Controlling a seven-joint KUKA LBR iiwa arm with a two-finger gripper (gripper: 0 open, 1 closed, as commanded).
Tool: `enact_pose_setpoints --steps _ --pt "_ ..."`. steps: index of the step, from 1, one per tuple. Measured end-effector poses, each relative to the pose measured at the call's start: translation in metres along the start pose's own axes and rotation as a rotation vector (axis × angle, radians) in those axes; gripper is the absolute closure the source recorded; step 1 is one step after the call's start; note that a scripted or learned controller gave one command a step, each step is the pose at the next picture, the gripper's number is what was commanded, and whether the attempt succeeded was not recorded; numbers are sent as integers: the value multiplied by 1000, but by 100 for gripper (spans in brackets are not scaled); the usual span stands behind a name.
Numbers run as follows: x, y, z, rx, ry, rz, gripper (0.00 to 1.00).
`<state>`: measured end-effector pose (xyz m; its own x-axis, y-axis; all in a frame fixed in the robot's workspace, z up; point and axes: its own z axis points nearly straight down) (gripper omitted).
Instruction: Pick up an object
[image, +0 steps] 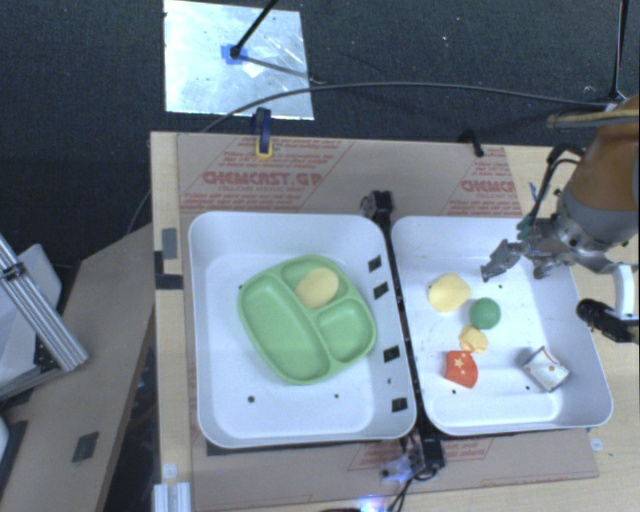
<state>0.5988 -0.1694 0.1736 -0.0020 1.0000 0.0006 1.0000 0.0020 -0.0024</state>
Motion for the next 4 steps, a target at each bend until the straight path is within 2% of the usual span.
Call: enact_pose_setpoints --steps 1,2,4 --pt "-1 -1 63 2 0 1 0" --pt "-2 1 48 -7 -3 1 100" --pt "-11 8 -43 -10 -3 -2 100"
